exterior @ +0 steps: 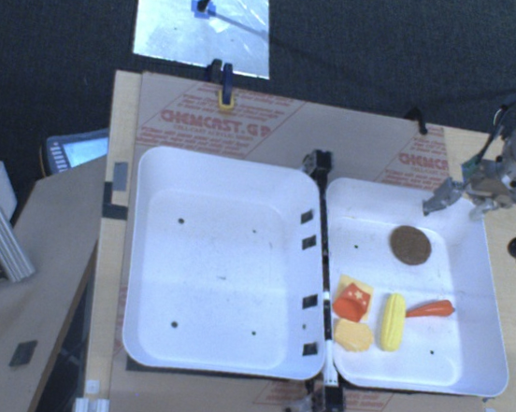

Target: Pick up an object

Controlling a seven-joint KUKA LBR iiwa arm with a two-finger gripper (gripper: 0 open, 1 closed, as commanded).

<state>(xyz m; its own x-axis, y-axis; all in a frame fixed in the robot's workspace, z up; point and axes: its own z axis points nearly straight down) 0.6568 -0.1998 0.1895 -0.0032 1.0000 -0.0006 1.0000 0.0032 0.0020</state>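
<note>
In the right bin (489, 278) lie a brown round disc (410, 245), a red and yellow wedge (352, 299), a yellow corn cob (393, 322), an orange carrot (430, 309) and a pale yellow lump (353, 335). My gripper (459, 200) hangs over the bin's far edge, up and to the right of the brown disc. Its fingers stand apart, open, with nothing between them. The orange-banded wrist rises toward the top right corner.
The left bin (141, 232) sits beside the right one, with black clips along the divider (317, 255) between them. A silver sheet (205, 13) lies beyond the bench. A yellow clamp (226, 88) holds the board's far edge.
</note>
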